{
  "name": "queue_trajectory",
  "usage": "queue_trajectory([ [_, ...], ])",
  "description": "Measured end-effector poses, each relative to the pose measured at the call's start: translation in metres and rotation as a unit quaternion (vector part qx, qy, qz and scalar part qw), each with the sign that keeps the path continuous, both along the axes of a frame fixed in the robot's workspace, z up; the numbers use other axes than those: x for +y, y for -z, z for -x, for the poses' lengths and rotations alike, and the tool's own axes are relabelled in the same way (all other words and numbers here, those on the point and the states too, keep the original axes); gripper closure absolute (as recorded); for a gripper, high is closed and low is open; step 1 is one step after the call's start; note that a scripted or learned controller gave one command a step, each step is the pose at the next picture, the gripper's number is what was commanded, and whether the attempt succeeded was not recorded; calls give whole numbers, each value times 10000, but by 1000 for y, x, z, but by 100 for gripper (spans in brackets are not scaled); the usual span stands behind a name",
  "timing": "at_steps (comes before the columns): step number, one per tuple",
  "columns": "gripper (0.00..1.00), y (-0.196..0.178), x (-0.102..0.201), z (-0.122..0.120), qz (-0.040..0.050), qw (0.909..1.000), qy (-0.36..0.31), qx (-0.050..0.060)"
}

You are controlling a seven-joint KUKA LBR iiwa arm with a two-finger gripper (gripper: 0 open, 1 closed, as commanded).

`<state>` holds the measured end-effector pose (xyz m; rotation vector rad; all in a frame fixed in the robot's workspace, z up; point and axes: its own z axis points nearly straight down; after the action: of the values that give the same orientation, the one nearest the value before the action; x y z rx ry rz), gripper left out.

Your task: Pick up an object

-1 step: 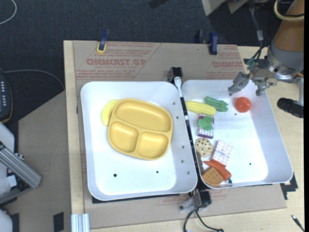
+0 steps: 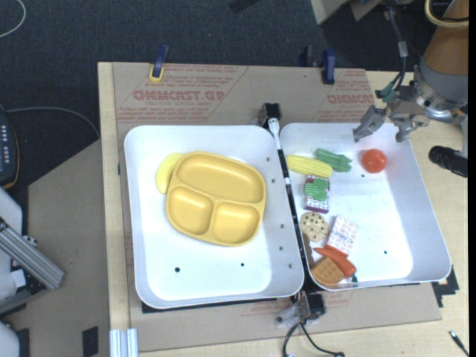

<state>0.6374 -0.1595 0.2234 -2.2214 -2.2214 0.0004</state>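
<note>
- Nearest the camera, at the right bin's (image 2: 416, 222) 7 o'clock corner, an orange waffle-like piece (image 2: 327, 271) lies under a red-orange strip (image 2: 335, 257), both resting on the bin floor.
- Just above these, toward 12 o'clock along the bin's left wall: a white packet with red print (image 2: 343, 233), a speckled cookie (image 2: 314, 226), a red-and-green packet (image 2: 317, 191), a corn cob (image 2: 309, 166) and a green pod (image 2: 332, 159).
- A red tomato-like ball (image 2: 373, 161) sits apart from the row, at about 1 o'clock from the bin's middle.
- Gripper (image 2: 387, 129) hangs over the bin's 12 o'clock rim, fingers spread apart with nothing between them; the ball lies just below it, at its 6 o'clock, not touching.
- Left bin (image 2: 149, 259) holds a yellow divided tray (image 2: 216, 198) with a yellow piece (image 2: 165, 171) tucked at its 10 o'clock edge.
- Assessment: no object is lifted; every item rests in a bin. Approach looks begun at most. Descent, closure on an item and the lift all remain. The ball appears the likeliest target, being closest.
</note>
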Motion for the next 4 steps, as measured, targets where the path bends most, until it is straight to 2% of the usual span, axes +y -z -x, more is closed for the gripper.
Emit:
queue_trajectory([
  [1,0,46,7,-2,-8,10000,-7,27],
  [3,0,142,3,3,-6,10000,-1,28],
  [4,100,127,3,1,0,10000,1,-8],
])
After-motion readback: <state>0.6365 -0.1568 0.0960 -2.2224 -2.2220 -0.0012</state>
